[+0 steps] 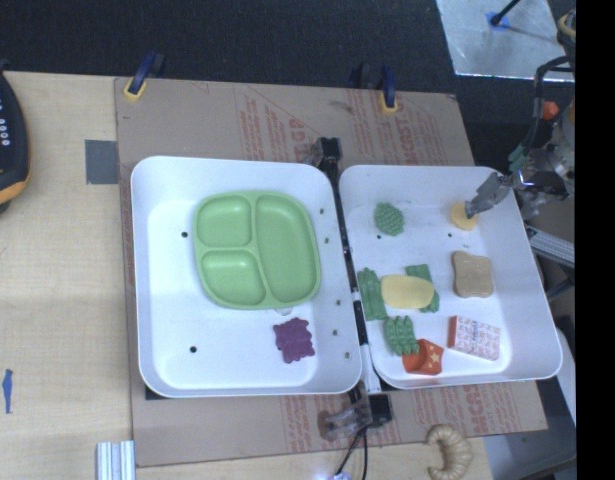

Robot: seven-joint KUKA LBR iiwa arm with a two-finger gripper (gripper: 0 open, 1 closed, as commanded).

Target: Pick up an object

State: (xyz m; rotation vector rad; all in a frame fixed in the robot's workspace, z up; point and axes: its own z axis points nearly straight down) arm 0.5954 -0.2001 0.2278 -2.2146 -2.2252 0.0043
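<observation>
The gripper [484,199] sits at the upper right of the frame, reaching in from the right edge over the top right part of the right bin [517,268]. Its tip lies just beside or on a small yellow round piece [463,216]; whether the fingers are parted or closed cannot be told at this size, and nothing is visibly clasped between them.

Below the yellow piece, a tan bread slice [473,275] lies near the bin's right wall, with clear white floor between the two. To the left, a small green round piece [389,218] sits apart, with open floor around it. The lower half is crowded: a yellow oblong piece [407,291] rests on green leafy pieces [371,293], a red piece [423,358] touches the green one above it near the bottom rim, and a red-and-white patterned square [474,337] lies beside them.

In the left bin [152,298], a green divided plate [257,248] occupies the upper middle, and a purple piece [294,339] lies below it, leaving bare floor along the left and bottom walls.
</observation>
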